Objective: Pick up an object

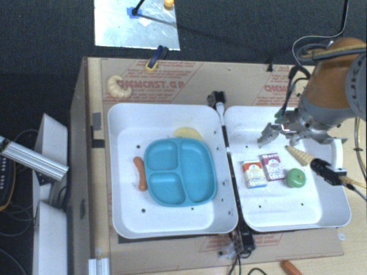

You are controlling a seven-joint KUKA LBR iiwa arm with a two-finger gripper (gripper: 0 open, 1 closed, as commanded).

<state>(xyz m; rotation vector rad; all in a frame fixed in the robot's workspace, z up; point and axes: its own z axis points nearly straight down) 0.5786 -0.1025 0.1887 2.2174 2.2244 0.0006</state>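
Hovering with fingers apart, pincer [274, 133] sits just above the small box [273, 166].

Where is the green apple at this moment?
The green apple lies in the right bin, near its right side, just right of two small boxes and below the ice-cream cone.

Pretty even overhead light, kinda bright. The two white bins [172, 225] nearly blow out, and the shiny metal sheet [136, 16] up top catches glare. Shadows are soft and short. Overall it's a bit soft and grainy, and the dark floor loses its detail.
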